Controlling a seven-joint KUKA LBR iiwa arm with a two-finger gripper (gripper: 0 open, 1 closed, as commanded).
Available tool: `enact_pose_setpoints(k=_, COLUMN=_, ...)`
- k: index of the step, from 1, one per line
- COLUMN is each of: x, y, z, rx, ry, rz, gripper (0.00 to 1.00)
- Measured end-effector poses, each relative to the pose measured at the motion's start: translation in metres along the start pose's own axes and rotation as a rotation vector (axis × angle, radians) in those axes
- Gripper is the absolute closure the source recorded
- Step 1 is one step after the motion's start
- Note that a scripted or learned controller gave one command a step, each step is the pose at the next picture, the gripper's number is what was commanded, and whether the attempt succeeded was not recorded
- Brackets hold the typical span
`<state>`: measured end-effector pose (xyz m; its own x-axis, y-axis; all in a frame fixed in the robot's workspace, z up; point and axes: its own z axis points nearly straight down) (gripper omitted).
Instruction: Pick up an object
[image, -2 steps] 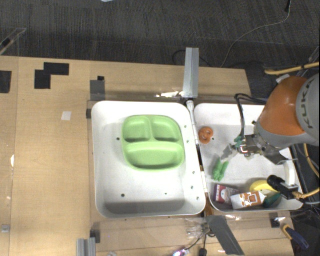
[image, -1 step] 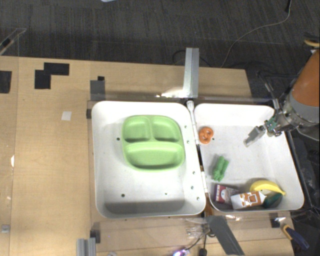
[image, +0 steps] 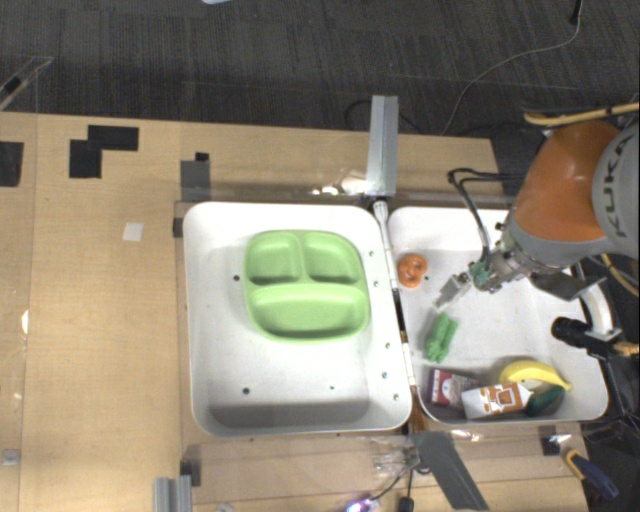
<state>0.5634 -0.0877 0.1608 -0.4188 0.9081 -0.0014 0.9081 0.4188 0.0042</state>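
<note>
My gripper (image: 456, 286) hangs over the middle of the right bin (image: 520, 330), reaching in from the right. Its fingers point down-left and stand apart, with nothing between them. A small orange object (image: 411, 267) lies just to the gripper's left, near the bin's left wall. A green object (image: 440, 337) lies below the gripper. At the bin's front sit a dark packet (image: 445, 386), a brown and white carton (image: 497, 400), a yellow banana (image: 533, 375) and a dark green object (image: 546, 401).
The left bin (image: 215, 380) holds a green divided tray (image: 305, 282). A grey metal post (image: 383, 150) rises behind the wall between the bins. The arm's orange band (image: 565, 195) looms over the right bin's back right corner.
</note>
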Motion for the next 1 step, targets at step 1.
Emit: enact_pose_setpoints(k=1, x=0.0185, y=-0.0624, z=0.0678, rx=-0.014, ry=-0.009, rz=-0.159, gripper=0.0)
